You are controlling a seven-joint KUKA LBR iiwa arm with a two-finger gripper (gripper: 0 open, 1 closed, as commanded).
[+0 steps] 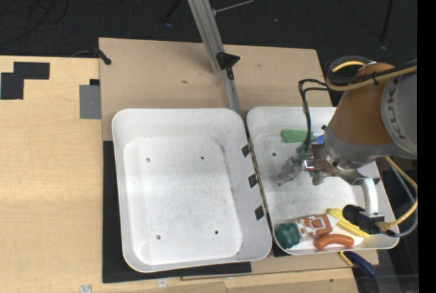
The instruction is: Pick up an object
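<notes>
My gripper [301,177] hangs low over the middle of the right bin [269,122], its two fingers spread open above bare bin floor with nothing between them. A green piece [293,136] lies just beyond it, toward the bin's far side. Along the near edge lie a dark green round object [287,234], a small orange and white box [315,224], an orange object [334,241] and a yellow object [346,219]. The arm's orange band [364,111] hides the bin's right part.
The left bin [122,122] sits beside the right one, joined by black clips [253,180] along the shared wall. A slanted metal rail [204,19] rises behind the bins. Cables loop at the arm's right side.
</notes>
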